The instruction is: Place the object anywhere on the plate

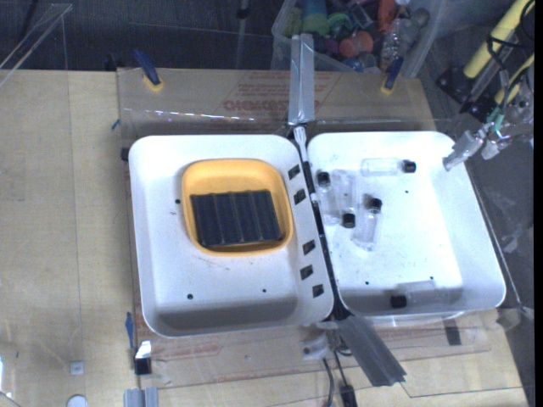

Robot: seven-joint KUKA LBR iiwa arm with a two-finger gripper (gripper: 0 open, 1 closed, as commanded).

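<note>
The gripper (465, 153) sits at the right bin's (475, 253) far right corner; I cannot tell its jaw state. Clear bottles (361, 214) with black caps lie scattered in that bin, none held. The yellow plate (195, 181) rests in the left bin (153, 227). Transparent, round bottles may slip or roll from a grasp.

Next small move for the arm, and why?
Probably swing the gripper left and down over the clear bottles in the right bin. It sits at that bin's far right corner, apart from them, while the yellow plate waits in the left bin.
</note>
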